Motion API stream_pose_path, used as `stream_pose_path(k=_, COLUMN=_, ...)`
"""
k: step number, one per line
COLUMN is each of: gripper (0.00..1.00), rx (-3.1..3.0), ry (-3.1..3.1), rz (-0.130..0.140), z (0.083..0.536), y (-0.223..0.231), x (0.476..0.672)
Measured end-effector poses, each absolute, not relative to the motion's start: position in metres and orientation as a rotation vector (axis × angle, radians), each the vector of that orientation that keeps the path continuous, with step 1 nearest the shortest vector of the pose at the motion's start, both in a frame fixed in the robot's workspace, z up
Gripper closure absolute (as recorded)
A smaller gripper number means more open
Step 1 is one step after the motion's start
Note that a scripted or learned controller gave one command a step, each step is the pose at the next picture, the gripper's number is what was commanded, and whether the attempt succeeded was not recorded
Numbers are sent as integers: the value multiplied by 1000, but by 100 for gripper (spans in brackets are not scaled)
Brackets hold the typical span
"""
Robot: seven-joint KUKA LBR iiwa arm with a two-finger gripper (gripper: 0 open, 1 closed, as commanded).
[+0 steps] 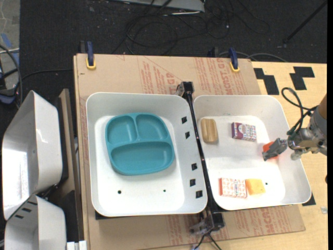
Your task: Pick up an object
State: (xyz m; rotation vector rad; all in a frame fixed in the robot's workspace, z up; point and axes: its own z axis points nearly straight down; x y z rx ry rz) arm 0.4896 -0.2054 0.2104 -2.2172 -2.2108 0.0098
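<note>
The right bin (pixel 250 104) holds a tan oblong block (pixel 209 130), a purple and white packet (pixel 243 132), a red and white packet (pixel 232 187) and a yellow-orange block (pixel 254 187). My gripper (pixel 276 148) hangs over the bin's right side, reaching in from the right edge. A small red-orange thing (pixel 269 151) sits right at its tip, and I cannot tell whether it is held or lies below. The gripper stands right of the purple packet and above the yellow-orange block in the view.
The left bin (pixel 99 119) holds a teal divided plate (pixel 139 142). A black divider (pixel 196 145) runs between the bins. Cardboard (pixel 156 72) lies under both bins, clamped at the far edge. White tubs (pixel 31 145) stand left of the bench.
</note>
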Motion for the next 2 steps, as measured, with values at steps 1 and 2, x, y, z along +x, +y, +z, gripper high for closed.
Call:
stream_pose_path(k=1, gripper=0, rx=-2220, ry=-2222, rz=1, z=216, y=-205, x=493)
stream_pose_path(k=2, gripper=0, rx=-2220, ry=-2216, rz=4, z=152, y=-206, x=493)
